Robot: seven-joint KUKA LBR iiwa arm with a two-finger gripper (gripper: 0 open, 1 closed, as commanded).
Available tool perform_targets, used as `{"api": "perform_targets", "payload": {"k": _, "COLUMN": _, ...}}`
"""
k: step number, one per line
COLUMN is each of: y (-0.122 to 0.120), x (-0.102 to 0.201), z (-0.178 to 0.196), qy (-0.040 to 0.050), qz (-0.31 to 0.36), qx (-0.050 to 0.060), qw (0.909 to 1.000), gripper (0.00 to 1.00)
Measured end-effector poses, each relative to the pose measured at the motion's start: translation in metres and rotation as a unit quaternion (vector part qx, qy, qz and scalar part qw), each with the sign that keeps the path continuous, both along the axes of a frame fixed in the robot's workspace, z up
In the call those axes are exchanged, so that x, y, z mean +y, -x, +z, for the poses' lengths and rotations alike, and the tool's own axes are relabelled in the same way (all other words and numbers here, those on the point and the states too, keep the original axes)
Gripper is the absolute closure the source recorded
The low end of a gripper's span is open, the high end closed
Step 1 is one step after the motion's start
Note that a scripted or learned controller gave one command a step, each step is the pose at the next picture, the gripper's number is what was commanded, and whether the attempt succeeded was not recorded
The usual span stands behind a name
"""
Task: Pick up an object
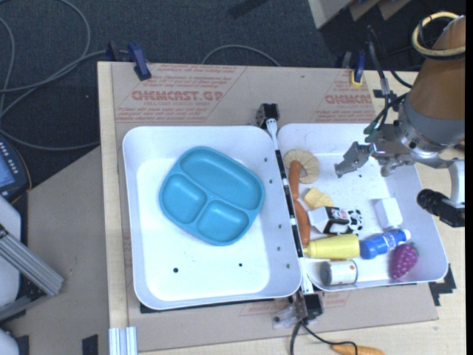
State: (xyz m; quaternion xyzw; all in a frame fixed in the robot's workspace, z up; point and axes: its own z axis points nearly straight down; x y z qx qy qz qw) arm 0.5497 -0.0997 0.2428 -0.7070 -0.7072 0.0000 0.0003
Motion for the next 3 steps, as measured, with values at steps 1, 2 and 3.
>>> {"api": "perform_targets", "payload": {"k": 1, "y": -0.009, "x": -0.029, "z": -0.154, "qy": -0.0014, "qz": -0.002, "qx": 0.001, "qw": 1.0000, "gripper": 0.00}}
{"api": "perform_targets", "payload": {"k": 2, "y": -0.024, "x": -0.003, "z": -0.153, "qy": 0.0030, "qz": 0.000, "qx": -0.006, "qw": 1.0000, "gripper": 0.00}}
{"api": "perform_targets", "payload": {"k": 3, "y": 0.001, "x": -0.036, "z": -0.152, "qy": -0.0002, "qz": -0.002, "qx": -0.007, "qw": 1.0000, "gripper": 0.00}}
